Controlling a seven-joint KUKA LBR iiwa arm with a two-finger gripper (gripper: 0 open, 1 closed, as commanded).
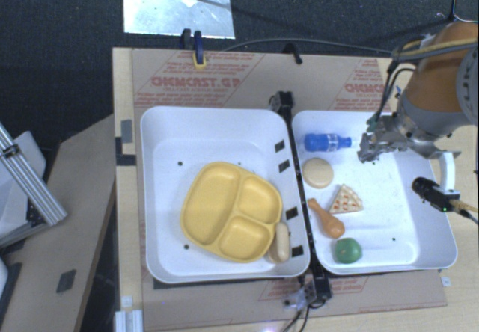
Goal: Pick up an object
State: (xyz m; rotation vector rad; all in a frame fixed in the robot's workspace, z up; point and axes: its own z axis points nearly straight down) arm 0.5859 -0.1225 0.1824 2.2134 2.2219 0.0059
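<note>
The right bin (419,244) holds a blue bottle (326,142) lying on its side at the back, a round beige bun (318,172), a pizza slice (346,200), an orange drumstick (327,220) and a green ball (347,250). My gripper (371,148) hangs over the back of this bin, to the right of the blue bottle and apart from it. Nothing shows between its fingers. The arm's orange band (441,69) rises at the right edge.
The left bin (172,173) carries a yellow divided plate (230,211) with a beige bread roll (281,241) at its right rim. A black divider (296,173) runs between the bins. A black fitting (434,194) sits at the right bin's right side.
</note>
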